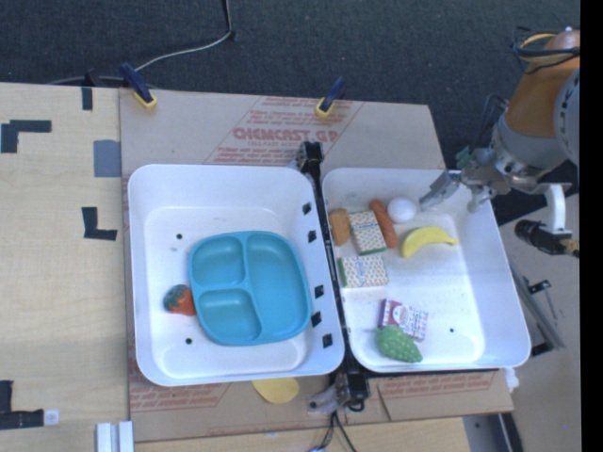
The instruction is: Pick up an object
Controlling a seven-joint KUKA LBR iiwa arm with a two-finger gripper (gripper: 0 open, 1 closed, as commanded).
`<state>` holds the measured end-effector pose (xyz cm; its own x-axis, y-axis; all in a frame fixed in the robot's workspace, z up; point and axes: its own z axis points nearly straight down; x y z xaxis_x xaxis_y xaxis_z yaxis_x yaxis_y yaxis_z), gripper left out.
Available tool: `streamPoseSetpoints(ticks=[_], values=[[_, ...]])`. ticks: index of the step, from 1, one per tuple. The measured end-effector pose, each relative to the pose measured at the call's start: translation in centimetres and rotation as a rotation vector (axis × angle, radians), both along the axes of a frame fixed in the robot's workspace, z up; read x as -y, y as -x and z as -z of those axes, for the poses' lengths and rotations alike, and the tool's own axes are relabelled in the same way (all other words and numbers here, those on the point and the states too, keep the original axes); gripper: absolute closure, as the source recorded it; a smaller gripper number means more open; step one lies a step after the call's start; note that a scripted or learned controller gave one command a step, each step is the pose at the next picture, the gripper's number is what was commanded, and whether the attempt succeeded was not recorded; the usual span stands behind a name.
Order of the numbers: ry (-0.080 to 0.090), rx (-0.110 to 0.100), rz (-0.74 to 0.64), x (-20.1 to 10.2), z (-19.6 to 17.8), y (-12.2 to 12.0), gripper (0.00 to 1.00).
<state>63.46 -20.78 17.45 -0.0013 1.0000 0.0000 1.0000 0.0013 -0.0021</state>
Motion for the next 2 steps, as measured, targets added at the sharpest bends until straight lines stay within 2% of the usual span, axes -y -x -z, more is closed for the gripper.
streamPoseSetpoints(ticks=[1,2], values=[[0.002,0.006,-0.001,-5.0,8.8,-3.5,0.0],[0.005,0.008,-0.002,-4.9,7.6,-3.6,1.0]])
